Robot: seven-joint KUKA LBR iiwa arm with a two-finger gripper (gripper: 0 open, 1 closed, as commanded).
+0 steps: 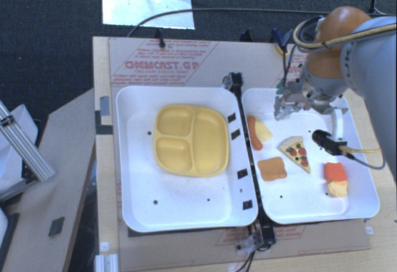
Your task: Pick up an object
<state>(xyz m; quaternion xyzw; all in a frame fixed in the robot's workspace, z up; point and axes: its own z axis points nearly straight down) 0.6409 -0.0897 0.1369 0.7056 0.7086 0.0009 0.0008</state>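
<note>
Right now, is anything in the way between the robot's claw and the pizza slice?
Nothing visible. The gripper hangs over the right bin's back part, and bare white floor lies between it and the pizza slice. The apple slice sits off to the side.

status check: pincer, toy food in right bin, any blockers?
Pincer above right bin's far end, nothing between fingers. Apple slice, pizza slice, cracker lie loose. No blockers.

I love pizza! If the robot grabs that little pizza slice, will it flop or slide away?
The pizza slice looks like a stiff toy, so it probably won't flop. It lies flat and thin on the smooth right bin, so it may skid when nudged. It looks small and is likely light.
</note>
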